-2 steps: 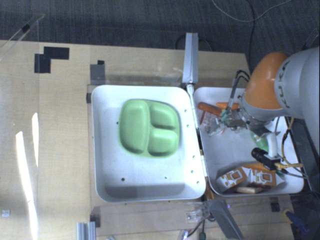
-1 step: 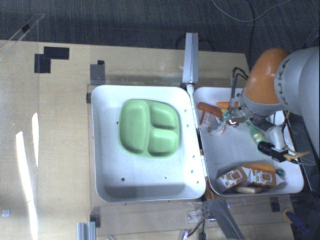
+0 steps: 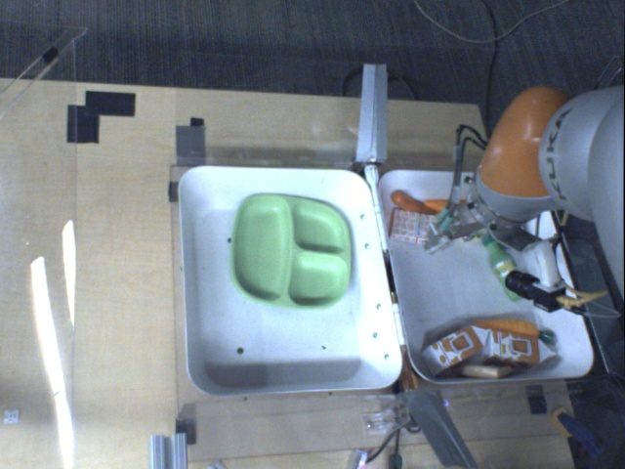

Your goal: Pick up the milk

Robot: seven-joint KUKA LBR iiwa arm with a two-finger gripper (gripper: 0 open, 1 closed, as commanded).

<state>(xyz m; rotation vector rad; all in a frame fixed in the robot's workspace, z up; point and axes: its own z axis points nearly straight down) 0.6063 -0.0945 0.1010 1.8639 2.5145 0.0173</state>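
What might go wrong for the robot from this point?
The hand hovers in the right bin far from the brown milk carton near the front wall, so it could close on the wrong item, such as the small packet or the carrot next to it. The carton lies flat against the wall, which may make gripping awkward.

Grey arm [image 3: 591,154]; rounded orange band [image 3: 518,149]; black cables.
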